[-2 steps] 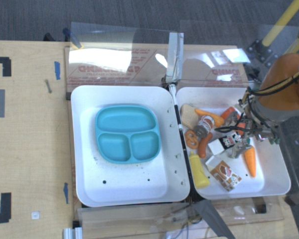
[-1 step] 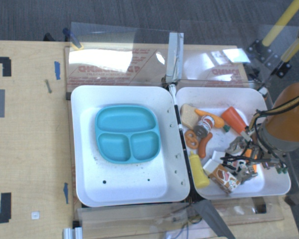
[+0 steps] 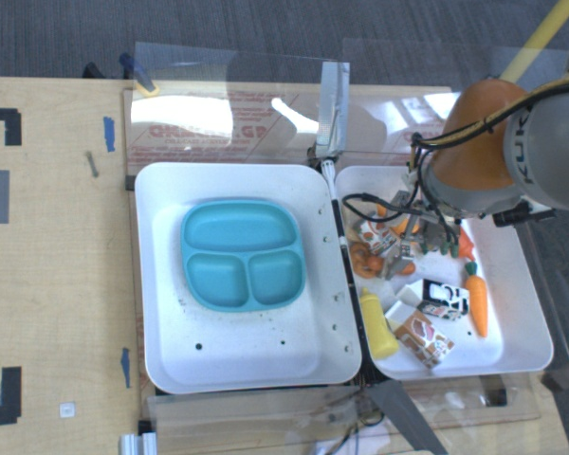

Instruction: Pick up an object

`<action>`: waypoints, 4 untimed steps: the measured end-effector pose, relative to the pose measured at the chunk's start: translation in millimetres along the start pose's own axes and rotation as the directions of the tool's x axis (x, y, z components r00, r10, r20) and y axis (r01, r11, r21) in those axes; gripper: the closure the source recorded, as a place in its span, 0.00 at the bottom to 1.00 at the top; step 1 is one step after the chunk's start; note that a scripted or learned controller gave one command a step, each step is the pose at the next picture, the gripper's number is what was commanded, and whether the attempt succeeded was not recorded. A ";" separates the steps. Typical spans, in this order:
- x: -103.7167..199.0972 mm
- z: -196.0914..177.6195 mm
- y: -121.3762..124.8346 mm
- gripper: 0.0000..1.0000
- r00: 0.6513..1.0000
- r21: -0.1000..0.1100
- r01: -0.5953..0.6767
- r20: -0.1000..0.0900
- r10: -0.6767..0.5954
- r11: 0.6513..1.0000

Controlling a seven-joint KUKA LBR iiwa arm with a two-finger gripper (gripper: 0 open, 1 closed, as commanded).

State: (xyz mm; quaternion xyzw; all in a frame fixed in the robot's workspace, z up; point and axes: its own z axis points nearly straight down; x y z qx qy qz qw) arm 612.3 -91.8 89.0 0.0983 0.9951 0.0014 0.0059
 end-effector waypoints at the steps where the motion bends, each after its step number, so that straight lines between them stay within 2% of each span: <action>1: 84.1 -1.6 -18.7 0.00 1.000 0.003 -0.009 -0.003 0.009 1.000; 2: 93.0 -1.8 -27.4 0.00 0.994 0.000 -0.111 0.002 0.111 0.994; 3: 19.7 -0.4 -21.8 0.00 0.993 0.003 -0.119 0.002 0.119 0.993; 4: -10.3 0.4 -2.0 0.00 0.988 0.003 -0.152 0.001 0.152 0.988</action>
